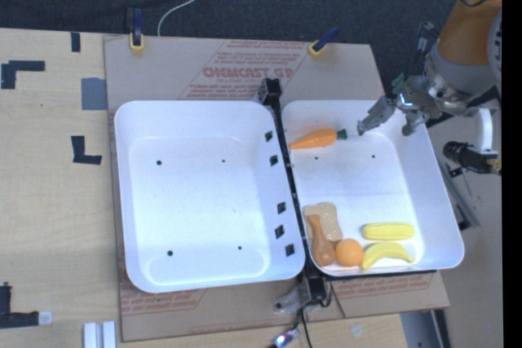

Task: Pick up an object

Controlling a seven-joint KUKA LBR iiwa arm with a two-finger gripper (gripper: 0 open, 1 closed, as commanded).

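Observation:
In the right bin (pixel 424 175) an orange carrot with a green tip (pixel 315 139) lies near the far left corner. Along the near edge sit a tan bread-like piece (pixel 323 226), an orange ball (pixel 349 253), a yellow corn cob (pixel 387 231) and a yellow banana (pixel 387 254). My gripper (pixel 392 116) hangs over the far right part of this bin, open, its two fingers spread apart with nothing between them. It is to the right of the carrot and well clear of it.
The left bin (pixel 130 175) stands beside the right one, with a black divider strip (pixel 279 167) between them. Both rest on a cardboard sheet (pixel 236 69) held by clamps at its far edge. A white cable (pixel 183 4) runs behind.

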